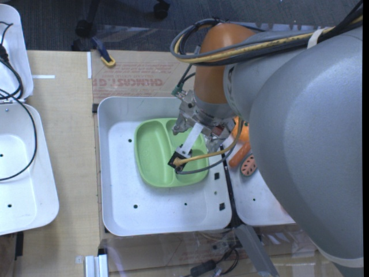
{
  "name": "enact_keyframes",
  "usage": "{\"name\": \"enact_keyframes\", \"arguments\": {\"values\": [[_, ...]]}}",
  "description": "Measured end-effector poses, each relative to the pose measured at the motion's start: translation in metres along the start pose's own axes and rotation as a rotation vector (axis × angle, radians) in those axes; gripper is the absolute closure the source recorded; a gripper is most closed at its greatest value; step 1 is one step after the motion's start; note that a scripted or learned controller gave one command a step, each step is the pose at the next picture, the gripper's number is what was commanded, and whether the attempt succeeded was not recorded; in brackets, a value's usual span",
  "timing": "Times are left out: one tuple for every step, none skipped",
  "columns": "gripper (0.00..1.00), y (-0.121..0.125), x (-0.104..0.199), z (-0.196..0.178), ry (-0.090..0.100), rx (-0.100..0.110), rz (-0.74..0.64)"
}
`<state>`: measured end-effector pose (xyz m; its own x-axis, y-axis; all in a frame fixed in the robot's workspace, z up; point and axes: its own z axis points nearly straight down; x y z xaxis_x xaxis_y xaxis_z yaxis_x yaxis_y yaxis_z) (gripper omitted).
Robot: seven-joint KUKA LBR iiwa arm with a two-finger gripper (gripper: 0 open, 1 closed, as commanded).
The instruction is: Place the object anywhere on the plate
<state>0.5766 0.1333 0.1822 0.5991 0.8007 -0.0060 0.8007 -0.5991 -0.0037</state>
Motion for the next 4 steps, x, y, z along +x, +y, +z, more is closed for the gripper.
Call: {"name": "enact_keyframes", "arguments": {"values": [[0.00,0.033,0.000,0.060,0.011,-0.003,-0.006],[1.00,0.034,-0.003,0.052,0.006,-0.001,-0.002],[0.00,0.033,-0.001,0.052,0.008,-0.001,-0.004],[1.00,0.034,-0.004,0.044,0.003,0.001,-0.003]]}}
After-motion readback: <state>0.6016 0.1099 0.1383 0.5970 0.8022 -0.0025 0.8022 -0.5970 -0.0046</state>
